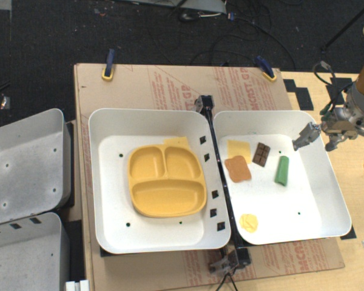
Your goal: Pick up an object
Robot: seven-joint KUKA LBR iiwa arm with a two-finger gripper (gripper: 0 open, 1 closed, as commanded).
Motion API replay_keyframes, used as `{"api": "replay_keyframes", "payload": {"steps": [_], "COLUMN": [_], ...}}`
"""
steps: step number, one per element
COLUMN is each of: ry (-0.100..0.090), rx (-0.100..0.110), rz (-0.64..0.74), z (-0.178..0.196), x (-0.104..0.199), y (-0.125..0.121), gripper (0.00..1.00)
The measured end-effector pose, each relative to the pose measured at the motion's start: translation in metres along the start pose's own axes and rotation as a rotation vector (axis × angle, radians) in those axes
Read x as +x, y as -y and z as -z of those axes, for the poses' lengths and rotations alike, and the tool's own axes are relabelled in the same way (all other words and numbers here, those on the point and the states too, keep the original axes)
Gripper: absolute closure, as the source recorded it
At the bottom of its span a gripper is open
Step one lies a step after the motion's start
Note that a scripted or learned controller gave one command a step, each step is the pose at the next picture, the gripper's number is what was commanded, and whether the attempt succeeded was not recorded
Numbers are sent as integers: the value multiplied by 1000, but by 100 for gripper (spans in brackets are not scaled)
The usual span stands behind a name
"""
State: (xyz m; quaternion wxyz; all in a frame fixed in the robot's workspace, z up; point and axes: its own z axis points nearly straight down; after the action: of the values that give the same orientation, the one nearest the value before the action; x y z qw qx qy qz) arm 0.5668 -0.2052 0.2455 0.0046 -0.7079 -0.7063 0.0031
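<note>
The right bin (327,214) holds several small items: a pale yellow square (238,148), a dark brown chocolate bar (262,154), an orange-brown toast-like piece (237,169), a green block (282,170) and a small yellow round piece (249,222). My gripper (320,139) hangs over that bin's upper right rim, up and to the right of the green block. It is open, its fingers spread, with nothing between them.
A yellow divided tray (168,182) fills the middle of the left bin (103,162), with a yellow flat piece (176,142) peeking out behind it. A black divider (216,174) runs between the bins. Grey lids (24,162) lie off the bench to the left.
</note>
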Motion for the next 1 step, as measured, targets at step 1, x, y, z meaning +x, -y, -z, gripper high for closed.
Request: {"api": "replay_keyframes", "payload": {"steps": [1], "ry": [3], "rx": [-11], "rz": [3], "z": [6], "x": [1], "y": [-2], "gripper": [0]}}
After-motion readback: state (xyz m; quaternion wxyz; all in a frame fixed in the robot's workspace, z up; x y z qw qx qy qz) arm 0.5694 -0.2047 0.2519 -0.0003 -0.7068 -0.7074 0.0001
